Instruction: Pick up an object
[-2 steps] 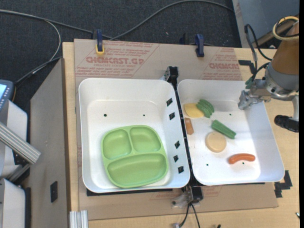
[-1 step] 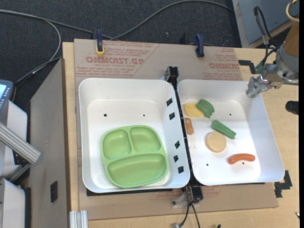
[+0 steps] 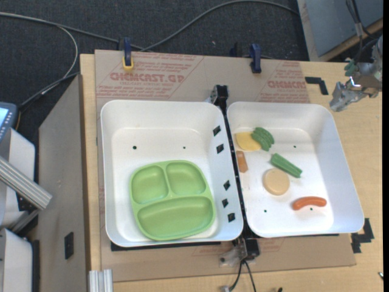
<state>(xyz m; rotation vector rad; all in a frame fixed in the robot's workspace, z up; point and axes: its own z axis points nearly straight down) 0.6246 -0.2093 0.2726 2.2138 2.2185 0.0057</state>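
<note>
Camera view from above showed two white bins side by side: the left bin (image 3: 115, 163) held one green divided tray (image 3: 172, 198), and the right bin (image 3: 328, 163) held the loose candidates for the pick. The gripper (image 3: 347, 90) sat at the frame's right edge, above the bench and outside the right bin, well apart from every item — whether it was released or clenched could not be told from this angle.

Recommended procedure, as a judgement: select an isolated item, such as the red sausage (image 3: 310, 203) near the front wall or the tan round piece (image 3: 276, 182), then descend vertically over its middle.

Count in the right bin — two green vegetables (image 3: 285, 165), one yellow piece (image 3: 245, 141), one tan round, one red sausage, one small orange item (image 3: 241, 161) against the left wall.
</note>
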